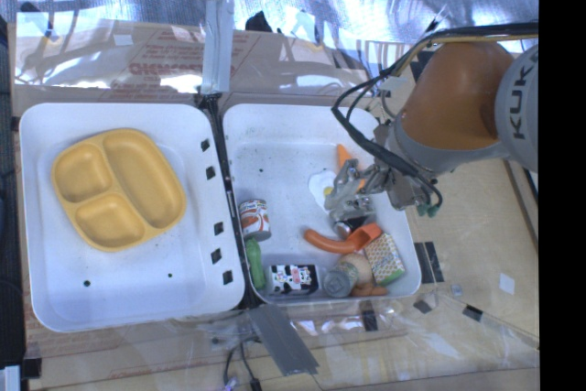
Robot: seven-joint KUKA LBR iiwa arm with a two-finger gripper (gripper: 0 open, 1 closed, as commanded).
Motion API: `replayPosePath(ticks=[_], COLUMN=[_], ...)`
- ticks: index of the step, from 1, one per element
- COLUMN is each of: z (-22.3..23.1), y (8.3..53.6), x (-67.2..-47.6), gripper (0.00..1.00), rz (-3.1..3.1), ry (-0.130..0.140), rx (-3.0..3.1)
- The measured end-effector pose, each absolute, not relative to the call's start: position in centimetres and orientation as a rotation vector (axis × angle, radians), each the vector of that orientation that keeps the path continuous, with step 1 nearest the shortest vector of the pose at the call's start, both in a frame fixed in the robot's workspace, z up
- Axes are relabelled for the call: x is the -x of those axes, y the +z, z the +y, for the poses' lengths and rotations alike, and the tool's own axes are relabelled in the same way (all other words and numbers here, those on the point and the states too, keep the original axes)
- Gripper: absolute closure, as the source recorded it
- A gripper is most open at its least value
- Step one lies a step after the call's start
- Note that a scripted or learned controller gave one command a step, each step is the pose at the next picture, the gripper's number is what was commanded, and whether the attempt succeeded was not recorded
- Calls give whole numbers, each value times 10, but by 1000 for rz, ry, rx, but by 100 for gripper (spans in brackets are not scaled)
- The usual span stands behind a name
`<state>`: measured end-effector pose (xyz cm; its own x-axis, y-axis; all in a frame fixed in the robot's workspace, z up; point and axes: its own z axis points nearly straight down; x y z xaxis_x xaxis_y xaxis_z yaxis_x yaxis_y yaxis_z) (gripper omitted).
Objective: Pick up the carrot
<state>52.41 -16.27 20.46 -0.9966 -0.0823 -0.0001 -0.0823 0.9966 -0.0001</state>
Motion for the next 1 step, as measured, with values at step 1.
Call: replayPosePath(ticks=[1], z=[-195], y=[251], x=[-555], gripper=[100], rz=[3116], ry=[-3], rx=[376])
